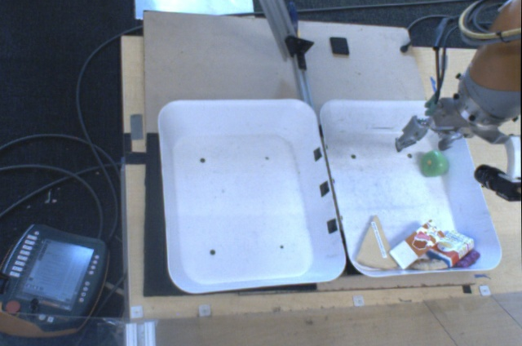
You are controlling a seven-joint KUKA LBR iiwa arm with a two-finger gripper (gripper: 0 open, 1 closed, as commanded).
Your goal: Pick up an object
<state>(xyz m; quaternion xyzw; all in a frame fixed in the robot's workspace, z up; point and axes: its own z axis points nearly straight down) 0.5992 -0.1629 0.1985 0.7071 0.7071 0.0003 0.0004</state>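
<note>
Two white bins sit side by side on the bench [220, 59]. Left bin [179, 124]: bare white floor, a few dark dots. Right bin [342, 116]: holds all the loose items.

Item one: a small green ball [435, 164], near the right bin's far right side, lying free on the floor.

Item two: a cluster at the near right corner. It takes in a red and white packet [432, 241], a flat white card [403, 255], something purple [469, 258] at the corner's edge, and a thin pale stick [380, 237] leaning over a tan piece [371, 259]. Too small to name more closely.

Arm [493, 71]: reaches in from the right, orange band above the wrist, gripper [424, 136] low over the right bin. Two fingers show, one [408, 136] pointing left, the other just above the ball, with a clear gap between them. Fingers apart, nothing between them.

Ball and gripper: just beside each other; whether they touch, I cannot tell from this angle.

Task status: nothing lifted. By my judgement the ball is the likely target, being the nearest thing to the fingers and well apart from the corner cluster. Left to do: centre the fingers around it, close them, raise it. A round ball may roll off if nudged by one finger first.

Other: a teach pendant [50, 271] lies on the floor at the near left, among cables.
</note>
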